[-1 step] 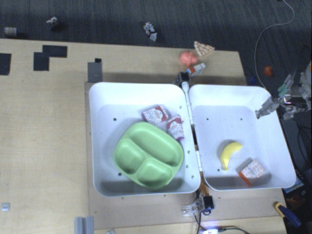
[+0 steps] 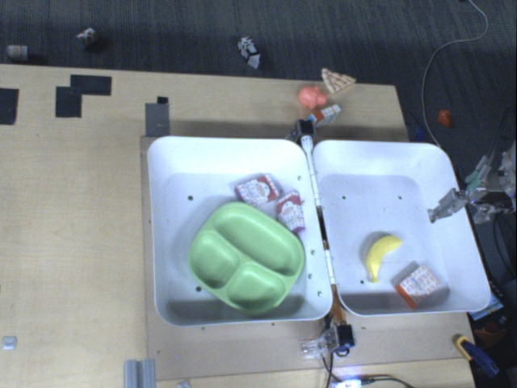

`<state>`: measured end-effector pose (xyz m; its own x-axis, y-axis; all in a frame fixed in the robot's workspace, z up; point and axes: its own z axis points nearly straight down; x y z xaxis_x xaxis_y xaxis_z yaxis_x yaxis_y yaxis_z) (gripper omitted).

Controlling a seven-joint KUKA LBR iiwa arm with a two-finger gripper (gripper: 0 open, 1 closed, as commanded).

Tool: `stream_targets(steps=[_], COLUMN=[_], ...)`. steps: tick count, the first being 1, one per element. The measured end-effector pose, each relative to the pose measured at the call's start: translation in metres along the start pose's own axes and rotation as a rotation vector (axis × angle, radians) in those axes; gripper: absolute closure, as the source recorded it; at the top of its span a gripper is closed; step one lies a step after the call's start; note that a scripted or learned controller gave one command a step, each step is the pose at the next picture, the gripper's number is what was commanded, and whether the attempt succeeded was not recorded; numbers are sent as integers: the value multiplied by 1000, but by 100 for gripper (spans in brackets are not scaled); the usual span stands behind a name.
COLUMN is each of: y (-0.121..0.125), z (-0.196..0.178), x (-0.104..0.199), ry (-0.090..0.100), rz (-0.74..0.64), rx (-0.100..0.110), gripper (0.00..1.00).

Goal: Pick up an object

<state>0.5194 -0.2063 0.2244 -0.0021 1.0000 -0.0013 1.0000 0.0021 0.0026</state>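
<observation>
banana (image 2: 380, 255) slants lower-left to upper-right in right bin (image 2: 388, 164); pincer (image 2: 477, 196) seemingly blurred, grip unreadable.

The left bin (image 2: 161, 217) holds a green divided plate (image 2: 246, 255) and two small red-and-white packets (image 2: 258, 190), one touching the plate's upper right edge. In the right bin (image 2: 380, 164) a yellow banana (image 2: 380, 253) lies near a red-and-white box (image 2: 418, 284). The gripper (image 2: 468, 200) sits at the right bin's right rim, apart from both objects.
</observation>
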Motion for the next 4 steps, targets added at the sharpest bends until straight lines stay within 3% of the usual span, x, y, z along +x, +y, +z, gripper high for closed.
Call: stream_targets(steps=[1, 2, 3, 4], y=[21, 22, 22, 114], z=[129, 119, 119, 134], x=[2, 2, 2, 2], ry=[2, 1, 1, 2], rz=[-1, -1, -2, -4], rx=[-3, -6, -5, -3], gripper=[0, 100, 0, 0])
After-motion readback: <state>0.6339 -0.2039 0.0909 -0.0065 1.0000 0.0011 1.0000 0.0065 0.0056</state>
